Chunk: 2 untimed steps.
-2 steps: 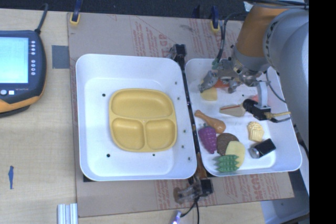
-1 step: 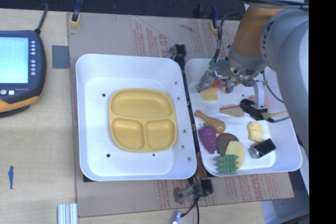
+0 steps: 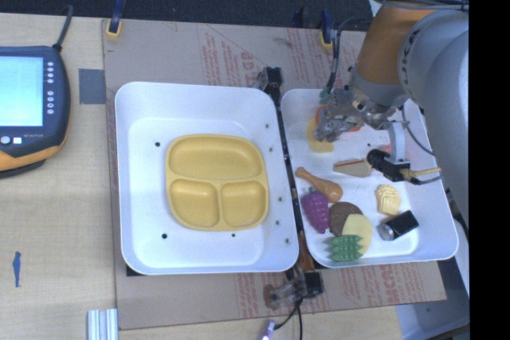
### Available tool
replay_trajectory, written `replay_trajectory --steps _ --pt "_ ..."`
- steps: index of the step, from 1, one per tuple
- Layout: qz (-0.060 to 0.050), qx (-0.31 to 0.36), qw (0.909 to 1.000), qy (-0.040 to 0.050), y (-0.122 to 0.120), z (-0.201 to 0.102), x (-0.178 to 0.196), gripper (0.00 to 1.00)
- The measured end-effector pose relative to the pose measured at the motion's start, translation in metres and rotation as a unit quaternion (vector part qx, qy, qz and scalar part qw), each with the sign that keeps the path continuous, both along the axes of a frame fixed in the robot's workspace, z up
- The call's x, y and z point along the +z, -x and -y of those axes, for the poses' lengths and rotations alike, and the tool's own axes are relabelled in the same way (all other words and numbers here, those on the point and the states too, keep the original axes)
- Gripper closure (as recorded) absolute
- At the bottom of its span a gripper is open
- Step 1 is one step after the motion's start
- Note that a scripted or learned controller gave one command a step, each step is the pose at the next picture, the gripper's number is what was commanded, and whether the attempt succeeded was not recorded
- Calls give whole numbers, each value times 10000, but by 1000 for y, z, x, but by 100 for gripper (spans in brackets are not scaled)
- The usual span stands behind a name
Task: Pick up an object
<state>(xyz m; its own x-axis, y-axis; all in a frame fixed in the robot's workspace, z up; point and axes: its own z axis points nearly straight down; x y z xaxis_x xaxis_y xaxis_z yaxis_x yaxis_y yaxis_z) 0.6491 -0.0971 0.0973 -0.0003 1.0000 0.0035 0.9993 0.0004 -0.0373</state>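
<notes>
Gripper (image 3: 333, 126) low in right bin (image 3: 430, 251), top-left corner, over a yellow piece (image 3: 320, 145); grip state can't be told. Left bin (image 3: 143, 243) holds yellow divided tray (image 3: 217, 181). Right bin: drumstick (image 3: 320, 185), grapes (image 3: 315, 211), corn (image 3: 388, 199), green veg (image 3: 345, 248).

This is a robotics lab. An industrial arm (image 3: 422, 52) stands over 2 white bins (image 3: 127, 171) set on a cardboard sheet (image 3: 231, 52) clamped to a wooden bench (image 3: 48, 251). A teach pendant (image 3: 28, 107) with a lit screen lies at the bench's left, and cables run between the bins.
</notes>
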Motion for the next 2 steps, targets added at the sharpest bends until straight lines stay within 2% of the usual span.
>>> replay_trajectory --steps 1,2 --pt "5 2 10000 1 0 0 0 0" --pt "3 -7 10000 -15 0 10 -10 0"
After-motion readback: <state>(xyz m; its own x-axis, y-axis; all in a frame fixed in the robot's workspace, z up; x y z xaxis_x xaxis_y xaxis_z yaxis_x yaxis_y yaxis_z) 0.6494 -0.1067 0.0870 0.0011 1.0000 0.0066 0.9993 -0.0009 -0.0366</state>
